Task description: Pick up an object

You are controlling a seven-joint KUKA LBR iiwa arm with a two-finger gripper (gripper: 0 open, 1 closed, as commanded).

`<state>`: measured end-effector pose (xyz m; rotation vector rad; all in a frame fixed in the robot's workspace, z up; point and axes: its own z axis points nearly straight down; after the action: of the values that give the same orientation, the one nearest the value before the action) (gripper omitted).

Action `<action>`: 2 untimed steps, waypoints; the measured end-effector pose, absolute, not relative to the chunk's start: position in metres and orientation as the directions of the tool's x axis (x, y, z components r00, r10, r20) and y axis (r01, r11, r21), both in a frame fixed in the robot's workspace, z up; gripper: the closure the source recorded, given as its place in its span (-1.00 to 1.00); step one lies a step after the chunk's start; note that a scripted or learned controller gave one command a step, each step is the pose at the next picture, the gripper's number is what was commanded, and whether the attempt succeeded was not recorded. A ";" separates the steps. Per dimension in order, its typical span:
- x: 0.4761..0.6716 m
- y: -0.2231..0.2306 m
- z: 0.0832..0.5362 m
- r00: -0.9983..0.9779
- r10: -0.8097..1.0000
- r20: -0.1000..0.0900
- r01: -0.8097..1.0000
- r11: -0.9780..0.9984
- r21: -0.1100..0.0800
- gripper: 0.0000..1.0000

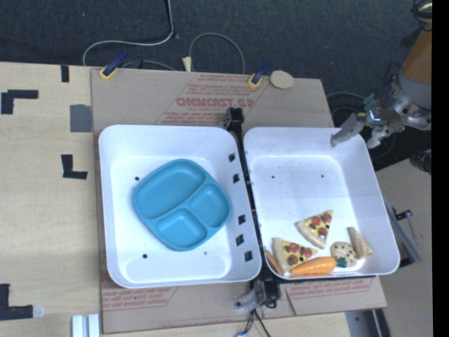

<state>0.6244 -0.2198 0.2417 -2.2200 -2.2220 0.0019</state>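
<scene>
The right bin (pixel 309 153) holds several toy foods in its near right corner: a pizza slice (pixel 316 227), a second pizza slice (pixel 288 250), an orange carrot (pixel 313 265), a cookie (pixel 342 251) and a tan cone-shaped piece (pixel 359 242). My gripper (pixel 359 133) hovers over the far right corner of that bin, well away from the food. It is open with nothing between its fingers (pixel 344 133).
A blue sectioned plate (pixel 182 203) lies in the left bin (pixel 119 153). A black divider with clips runs between the bins. Cables, two clamps and a round tan disc (pixel 282 80) lie beyond the bins on the cardboard sheet.
</scene>
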 end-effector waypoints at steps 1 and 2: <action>0.488 -0.192 0.142 0.004 1.000 0.008 1.000 -0.004 -0.021 -1.00; 0.487 -0.129 0.099 -0.004 1.000 -0.001 1.000 0.004 0.001 -1.00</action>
<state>0.4868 -0.1287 0.0993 -2.2181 -2.2271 0.0005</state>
